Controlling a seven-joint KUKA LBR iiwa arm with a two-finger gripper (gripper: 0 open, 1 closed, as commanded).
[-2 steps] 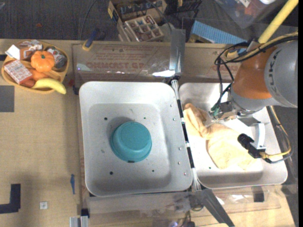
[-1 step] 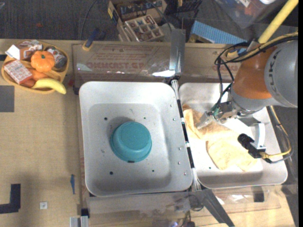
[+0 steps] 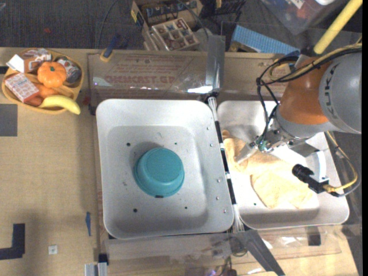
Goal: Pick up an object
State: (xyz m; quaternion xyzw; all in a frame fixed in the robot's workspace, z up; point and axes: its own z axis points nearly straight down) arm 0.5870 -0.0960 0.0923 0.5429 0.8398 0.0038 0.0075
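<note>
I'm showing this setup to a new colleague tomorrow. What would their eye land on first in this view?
Probably the teal bowl, upside down and alone in the middle of the left bin. Next, the grey arm with its orange band reaching over the right bin, its pincer down by pale tan cloth-like pieces. A basket of toy food, with a pumpkin and banana, sits at the bench's far left corner.

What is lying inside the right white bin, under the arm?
In the right bin lie pale tan, flat pieces, perhaps cloth. The gripper is down among them. The arm covers the bin's far part, so anything there stays hidden.
</note>
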